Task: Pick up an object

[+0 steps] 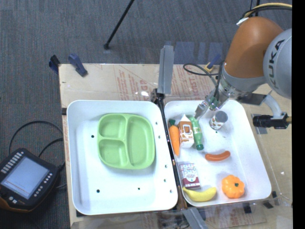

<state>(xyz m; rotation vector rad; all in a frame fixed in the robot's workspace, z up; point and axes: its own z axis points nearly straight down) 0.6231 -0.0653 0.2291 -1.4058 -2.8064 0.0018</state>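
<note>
Nearest the camera, at the front of the right bin [255, 151], lie a smooth yellow banana [200, 193] and a ribbed orange pumpkin [233, 186], both glossy like plastic; just behind the banana is a small red-and-white carton [189, 174] whose label is too small to read. Mid-bin, a short reddish sausage [218, 156] lies apart from the rest. Along the bin's left side, a tapered orange carrot [174, 139], an orange-and-white juice carton [185, 134] and a green bottle [197, 134] lie side by side. The left bin [81, 175] holds a pale green three-compartment tray [127, 140] of matte plastic. Farther back, a small cylindrical can [218, 120] stands upright, just beside the gripper [205, 108], whose fingers are spread with nothing between them, above the bottle's far end. The grey arm [281, 66] bears the lettering "KUKA".
</note>
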